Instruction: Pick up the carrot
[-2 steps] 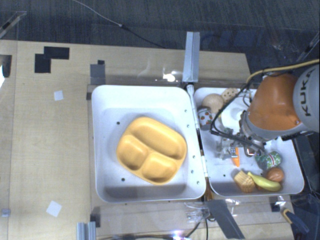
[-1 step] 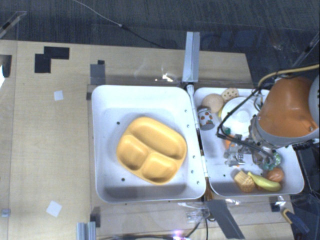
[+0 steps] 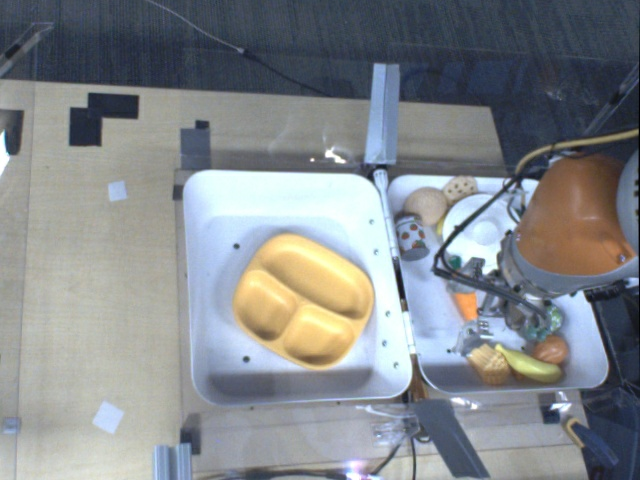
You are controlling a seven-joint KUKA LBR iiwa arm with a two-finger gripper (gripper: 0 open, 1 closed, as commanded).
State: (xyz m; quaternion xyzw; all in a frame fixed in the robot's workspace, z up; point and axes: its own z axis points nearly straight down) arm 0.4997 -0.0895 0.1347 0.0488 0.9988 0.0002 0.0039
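The carrot (image 3: 465, 305) is a short orange piece lying in the right bin (image 3: 432, 353), near its middle. My gripper (image 3: 489, 318) hangs low over the bin just right of the carrot, under the arm's orange band (image 3: 578, 218). The gripper's metal parts and dark cables cover the carrot's right side. I cannot make out whether the carrot sits between the gripper's tips or just beside them.
Right bin: a banana (image 3: 530, 365), a waffle-like piece (image 3: 489, 364), a reddish round fruit (image 3: 550, 349), a white plate (image 3: 478, 223), a tan ball (image 3: 425, 206), a cookie (image 3: 460, 188) and a small can (image 3: 410, 235). The left bin (image 3: 215, 268) holds a yellow divided dish (image 3: 303, 298).
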